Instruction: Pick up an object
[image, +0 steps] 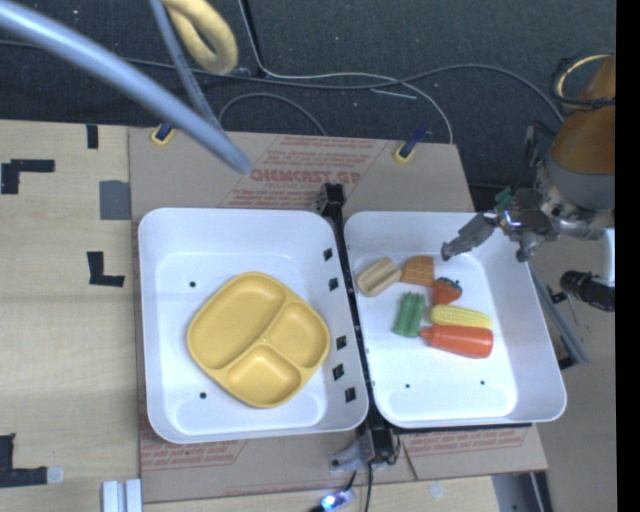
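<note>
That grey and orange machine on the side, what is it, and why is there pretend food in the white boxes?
It is a robot arm, photographed by one camera that looks down from above the bench. At its end is a claw for picking things up. It hangs over the right bin and holds nothing. In that bin lie toy foods: a bread roll, a waffle-like orange piece, a strawberry, a green vegetable, a corn cob and a carrot. The left bin has a yellow divided plate. Its job is to pick up one object.
</note>
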